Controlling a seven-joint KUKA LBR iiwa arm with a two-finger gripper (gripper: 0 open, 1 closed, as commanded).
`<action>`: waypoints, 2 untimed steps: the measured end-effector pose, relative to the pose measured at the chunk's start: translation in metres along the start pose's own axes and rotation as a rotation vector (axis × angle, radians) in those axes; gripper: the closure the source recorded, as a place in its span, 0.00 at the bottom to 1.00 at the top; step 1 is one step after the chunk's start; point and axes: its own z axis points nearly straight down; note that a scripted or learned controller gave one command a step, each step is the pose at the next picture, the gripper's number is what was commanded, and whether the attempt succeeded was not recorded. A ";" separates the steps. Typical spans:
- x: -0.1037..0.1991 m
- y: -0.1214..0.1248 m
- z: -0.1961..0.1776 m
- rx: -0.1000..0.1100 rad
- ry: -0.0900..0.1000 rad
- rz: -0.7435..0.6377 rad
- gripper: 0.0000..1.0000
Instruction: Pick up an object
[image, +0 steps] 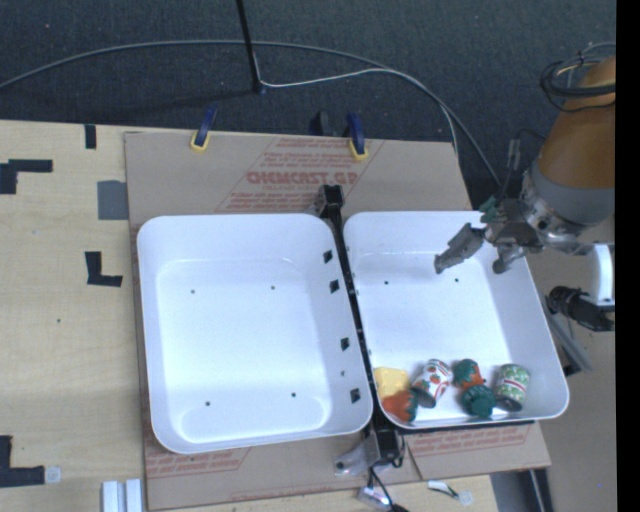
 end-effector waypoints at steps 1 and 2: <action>-0.059 0.037 0.101 0.010 0.002 0.003 0.00; -0.038 -0.010 0.186 0.003 0.001 -0.008 0.00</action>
